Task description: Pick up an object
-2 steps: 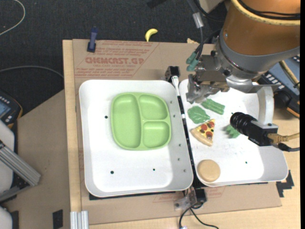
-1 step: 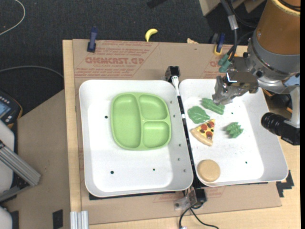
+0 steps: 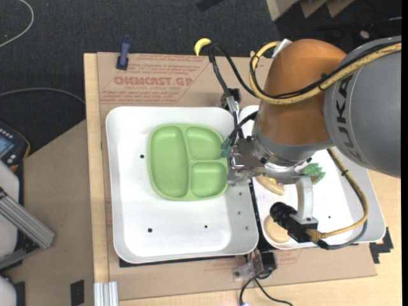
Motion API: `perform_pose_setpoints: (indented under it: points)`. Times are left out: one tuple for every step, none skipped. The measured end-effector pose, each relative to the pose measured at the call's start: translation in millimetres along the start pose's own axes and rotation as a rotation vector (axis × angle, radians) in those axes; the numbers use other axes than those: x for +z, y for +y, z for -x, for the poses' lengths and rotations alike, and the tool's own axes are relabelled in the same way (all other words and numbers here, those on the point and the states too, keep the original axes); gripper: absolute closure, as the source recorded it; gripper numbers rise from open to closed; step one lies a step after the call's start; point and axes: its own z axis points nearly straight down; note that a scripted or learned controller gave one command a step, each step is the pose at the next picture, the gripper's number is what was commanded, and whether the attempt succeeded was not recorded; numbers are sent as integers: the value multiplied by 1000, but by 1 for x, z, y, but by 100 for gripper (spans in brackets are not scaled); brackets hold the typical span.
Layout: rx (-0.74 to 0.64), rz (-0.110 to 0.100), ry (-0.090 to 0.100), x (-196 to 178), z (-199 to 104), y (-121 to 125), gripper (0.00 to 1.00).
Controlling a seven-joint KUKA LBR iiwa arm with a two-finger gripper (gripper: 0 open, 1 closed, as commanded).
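A light green divided plate (image 3: pixel 187 162) lies flat in the left white bin (image 3: pixel 127 190). The arm's orange wrist (image 3: pixel 303 88) and grey body hang over the right bin (image 3: pixel 357 203) and hide most of it. Below the wrist, the gripper's body sits over the inner edge of the right bin, close to the plate's right rim. Under the arm I see a small green piece (image 3: pixel 313 170), a tan object (image 3: pixel 273 185) and a cream round object (image 3: pixel 279 233) in the right bin.
Both bins rest on a brown cardboard sheet (image 3: pixel 159 78) with red print. A blue clip (image 3: pixel 123 53) and a yellow item (image 3: pixel 202 44) sit at its far edge. Black cables (image 3: pixel 220 75) run from the back toward the wrist.
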Motion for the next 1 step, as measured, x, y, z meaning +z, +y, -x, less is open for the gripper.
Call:
perform_pose_setpoints:
  points:
    - [-1,32,6,-124,-18,2,100]
